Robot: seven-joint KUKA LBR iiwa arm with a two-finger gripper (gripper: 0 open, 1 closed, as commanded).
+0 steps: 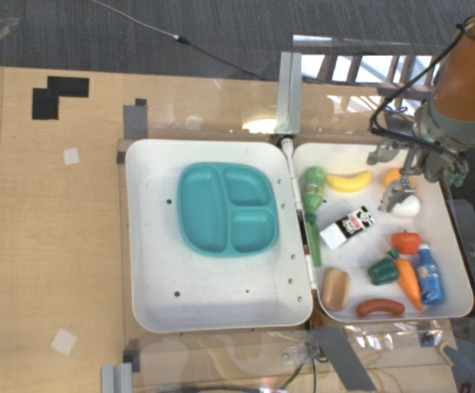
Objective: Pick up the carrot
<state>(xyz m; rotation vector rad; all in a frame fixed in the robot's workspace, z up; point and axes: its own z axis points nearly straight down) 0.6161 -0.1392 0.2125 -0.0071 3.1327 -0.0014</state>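
The carrot (pixel 409 282) is orange with a green top and lies near the front right corner of the right bin (pixel 360 248), pointing toward the front. A dark green vegetable (pixel 382 271) touches its left side and a blue bottle (pixel 428 275) lies along its right. My gripper (pixel 400 190) hangs over the bin's back right part, well behind the carrot. It sits just above a white rounded object (pixel 408 206), and nothing shows in its grasp.
The right bin also holds a banana (pixel 348 182), a long green vegetable (pixel 312 203), a black-and-white carton (pixel 348 225), a red tomato (pixel 405 241), a sausage (pixel 380 308) and a brown bun (pixel 335 287). A teal divided plate (pixel 225 209) lies in the left bin (pixel 156 293).
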